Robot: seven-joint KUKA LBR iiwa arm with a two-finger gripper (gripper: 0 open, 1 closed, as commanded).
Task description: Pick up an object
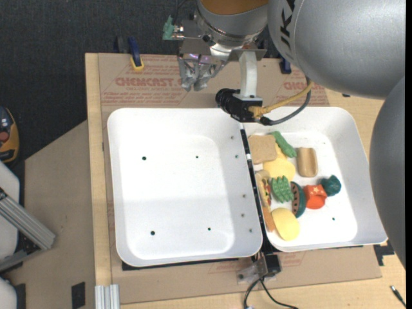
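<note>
Several toy foods lie packed along the left side of the right bin point(344, 140): a tan bread slice point(262, 149), a green pod point(285, 144), a brown roll point(307, 161), a green ridged piece point(280, 188), a red piece point(315, 197), a teal piece point(331, 185) and a yellow lemon shape point(285, 224). My gripper point(197, 74) hangs high over the cardboard behind the left bin point(167, 185), well away from the toys. It looks open, with nothing between its fingers.
The grey arm with its orange band fills the top right and overhangs the right bin's back corner. A black fitting with a yellow cable point(241, 106) sits at the back where the bins meet. A blue and yellow clamp point(135, 53) grips the board's far edge.
</note>
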